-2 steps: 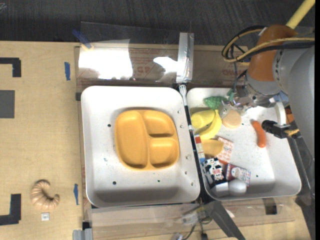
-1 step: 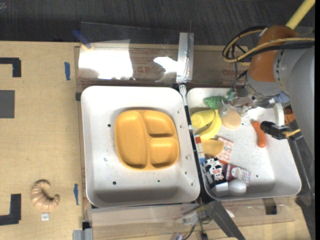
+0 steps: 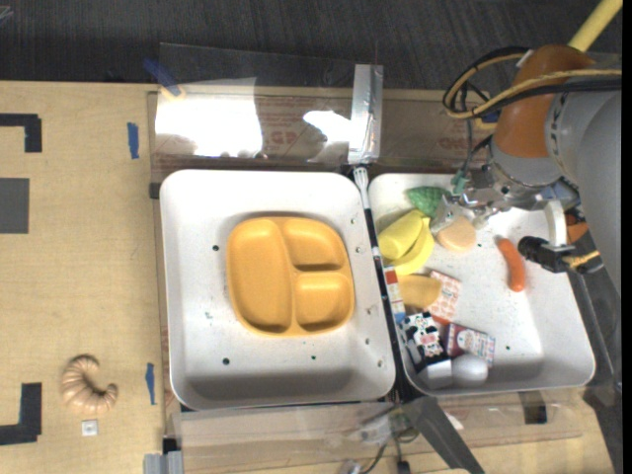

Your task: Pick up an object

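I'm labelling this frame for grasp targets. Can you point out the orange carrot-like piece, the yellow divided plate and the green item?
Orange carrot-like piece (image 3: 512,265): camera view, middle of its body.
Yellow divided plate (image 3: 259,275): camera view, floor of its large compartment.
Green item (image 3: 427,199): camera view, centre of its visible top.

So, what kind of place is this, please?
Probably a robotics lab bench set up for grasping trials. Two shallow white bins sit side by side: the left bin holds a yellow divided plate, the right bin holds mixed small items, and the hand hangs over them.
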You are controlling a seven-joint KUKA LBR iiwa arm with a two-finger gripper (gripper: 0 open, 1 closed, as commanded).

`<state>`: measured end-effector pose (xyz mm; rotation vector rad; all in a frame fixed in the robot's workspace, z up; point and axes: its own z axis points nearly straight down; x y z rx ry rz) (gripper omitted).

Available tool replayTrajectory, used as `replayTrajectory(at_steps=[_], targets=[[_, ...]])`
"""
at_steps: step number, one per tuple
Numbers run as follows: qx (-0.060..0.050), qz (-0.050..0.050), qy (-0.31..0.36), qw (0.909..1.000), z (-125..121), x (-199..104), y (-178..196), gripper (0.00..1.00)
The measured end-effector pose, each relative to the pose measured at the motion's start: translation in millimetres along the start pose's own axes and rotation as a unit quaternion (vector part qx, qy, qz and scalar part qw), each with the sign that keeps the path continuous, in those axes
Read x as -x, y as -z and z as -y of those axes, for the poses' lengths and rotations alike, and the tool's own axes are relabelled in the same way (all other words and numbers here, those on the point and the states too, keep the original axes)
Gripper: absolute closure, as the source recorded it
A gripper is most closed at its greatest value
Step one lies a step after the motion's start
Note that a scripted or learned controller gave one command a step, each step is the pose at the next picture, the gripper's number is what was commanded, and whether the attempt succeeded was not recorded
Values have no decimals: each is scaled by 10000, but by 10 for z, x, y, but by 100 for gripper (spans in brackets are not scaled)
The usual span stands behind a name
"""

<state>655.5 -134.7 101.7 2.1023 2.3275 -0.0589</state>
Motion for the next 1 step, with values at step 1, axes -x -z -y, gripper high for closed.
replayTrajectory(at_steps=[1], targets=[[167, -148, -646, 9977, -24, -536, 897, 100]])
